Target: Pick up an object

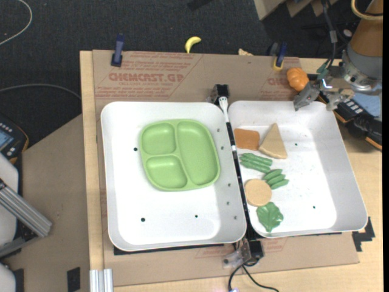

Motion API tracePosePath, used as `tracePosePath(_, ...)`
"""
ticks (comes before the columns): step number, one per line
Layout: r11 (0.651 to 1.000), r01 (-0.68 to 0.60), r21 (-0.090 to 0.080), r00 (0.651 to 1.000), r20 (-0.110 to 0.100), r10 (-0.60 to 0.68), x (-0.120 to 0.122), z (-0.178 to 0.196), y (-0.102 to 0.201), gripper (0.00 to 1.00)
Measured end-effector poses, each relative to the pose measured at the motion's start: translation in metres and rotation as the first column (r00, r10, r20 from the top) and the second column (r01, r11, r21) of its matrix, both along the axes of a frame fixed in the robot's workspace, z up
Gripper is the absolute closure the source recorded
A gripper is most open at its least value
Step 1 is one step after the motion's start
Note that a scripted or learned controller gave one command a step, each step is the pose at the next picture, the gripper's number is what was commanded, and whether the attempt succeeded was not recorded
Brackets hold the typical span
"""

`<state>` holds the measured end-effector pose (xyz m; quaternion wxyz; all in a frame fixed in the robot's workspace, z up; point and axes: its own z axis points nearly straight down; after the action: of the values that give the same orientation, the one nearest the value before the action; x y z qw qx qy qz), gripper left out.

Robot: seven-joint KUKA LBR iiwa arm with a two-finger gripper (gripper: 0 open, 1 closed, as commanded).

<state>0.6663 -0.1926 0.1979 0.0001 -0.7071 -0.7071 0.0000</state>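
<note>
The arm (pixel 364 47) is cut off at the upper right edge of the frame. Its fingers (pixel 319 93) hang spread apart, empty, above the right bin's (pixel 340 181) far corner.

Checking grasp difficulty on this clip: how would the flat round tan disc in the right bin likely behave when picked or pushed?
The tan disc looks thin and flat, so it should not roll or tip, but pinching it may be hard. On the smooth right bin it would probably slide when pushed, likely nudging the green leaf piece beside it.
</note>
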Motion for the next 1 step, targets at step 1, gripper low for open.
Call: tracePosePath(1,1.0,0.003,0.005,1.0,-0.002,-0.003,-0.0703,-0.1163,0.0386,0.0)
